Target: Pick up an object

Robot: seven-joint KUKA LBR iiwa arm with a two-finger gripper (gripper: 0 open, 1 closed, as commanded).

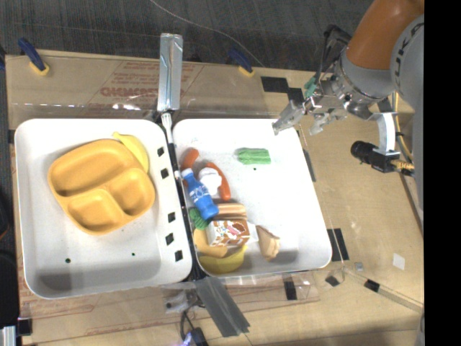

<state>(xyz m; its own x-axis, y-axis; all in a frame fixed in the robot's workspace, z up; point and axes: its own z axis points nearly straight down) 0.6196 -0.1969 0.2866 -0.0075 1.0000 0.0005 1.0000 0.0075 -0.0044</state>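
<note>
My gripper (297, 119) hangs above the far right corner of the right bin (302, 215), its two fingers spread apart with nothing between them. A green object (253, 156) lies in that bin just left of and below the gripper. Along the bin's left side lie a blue bottle (199, 194), an orange and white piece (214, 176), a small printed carton (230, 232), a yellow bowl (220, 259) and a tan piece (268, 244).
The left bin (43, 265) holds an orange divided tray (101, 184) and a yellow piece (134, 151) behind it. A metal divider post (170, 71) stands between the bins at the back. Bare white floor fills the right bin's middle and right.
</note>
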